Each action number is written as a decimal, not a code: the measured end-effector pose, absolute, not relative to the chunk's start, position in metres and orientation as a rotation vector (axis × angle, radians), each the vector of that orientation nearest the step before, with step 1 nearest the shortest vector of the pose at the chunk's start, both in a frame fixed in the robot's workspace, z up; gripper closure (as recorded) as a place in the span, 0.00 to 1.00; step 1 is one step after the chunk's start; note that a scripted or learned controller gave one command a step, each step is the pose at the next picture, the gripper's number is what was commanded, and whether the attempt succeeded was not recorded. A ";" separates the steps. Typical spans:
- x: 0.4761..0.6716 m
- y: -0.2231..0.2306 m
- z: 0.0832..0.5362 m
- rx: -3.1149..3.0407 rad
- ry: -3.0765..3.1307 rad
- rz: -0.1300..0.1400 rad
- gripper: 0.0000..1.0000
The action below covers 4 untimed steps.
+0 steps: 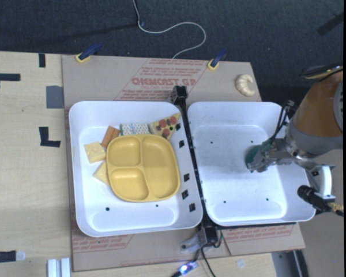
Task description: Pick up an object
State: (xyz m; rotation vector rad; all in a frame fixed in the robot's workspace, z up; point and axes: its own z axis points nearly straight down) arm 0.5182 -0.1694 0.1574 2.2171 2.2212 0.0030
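Observation:
A yellow divided plate (pixel 143 167) lies in the left bin (pixel 86 212). Tucked along its far and left rims are small flat pieces: a pale cracker (pixel 94 152), a brown piece (pixel 110 135), a patterned strip (pixel 134 129) and a pizza-like slice (pixel 166 124). My gripper (pixel 256 158) hangs low over the right bin (pixel 230 212), right of its middle, far from the plate. Its tip looks dark and greenish, and I can make out no object at it.
The grey arm with its orange band (pixel 320 111) comes in from the right over the right bin's edge. A beige lump (pixel 245 84) lies on the cardboard behind the right bin. A white cable (pixel 173 30) loops at the back. A black divider (pixel 187 154) runs between the bins.

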 end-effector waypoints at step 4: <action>0.567 -0.062 0.209 2.215 2.231 -0.001 1.00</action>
